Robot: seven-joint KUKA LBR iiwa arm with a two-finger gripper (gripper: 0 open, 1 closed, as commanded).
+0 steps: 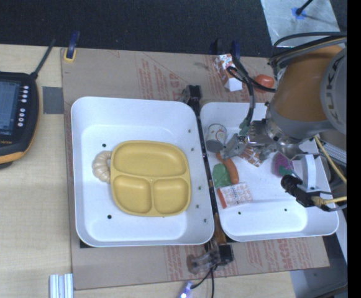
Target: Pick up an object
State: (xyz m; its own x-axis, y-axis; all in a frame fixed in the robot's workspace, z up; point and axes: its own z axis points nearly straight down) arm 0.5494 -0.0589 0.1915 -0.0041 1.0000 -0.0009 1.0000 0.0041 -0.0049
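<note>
Several small items crowd the right white bin; the gripper, its state impossible to tell, may nudge the orange carrot-shaped toy against the green block; a miss seems likely.

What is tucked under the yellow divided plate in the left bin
A beige, bun-like object pokes out beneath the yellow plate at its left edge; the plate covers the rest of it.

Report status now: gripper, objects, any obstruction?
Gripper low over right bin, grip unclear. Orange carrot-shaped toy just below it. Green item, red-white packet crowd close beside.
</note>
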